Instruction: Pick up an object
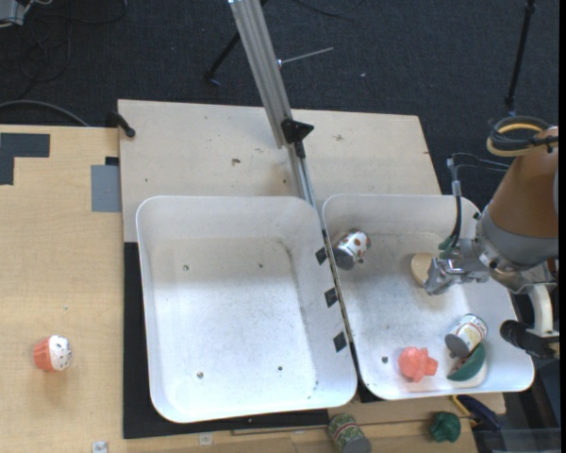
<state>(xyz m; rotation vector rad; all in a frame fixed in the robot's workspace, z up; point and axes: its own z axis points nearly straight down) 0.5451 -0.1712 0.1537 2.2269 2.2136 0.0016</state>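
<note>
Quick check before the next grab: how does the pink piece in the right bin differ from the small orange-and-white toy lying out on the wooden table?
The pink piece lies inside the right bin, near its front edge; the orange-and-white toy sits on the wooden table, outside both bins. The pink piece is one solid colour; the toy has a white face with dark dots. Both are small and rounded.

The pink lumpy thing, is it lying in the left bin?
No, the pink lumpy thing lies near the front edge of the right bin, close to a green object.
</note>
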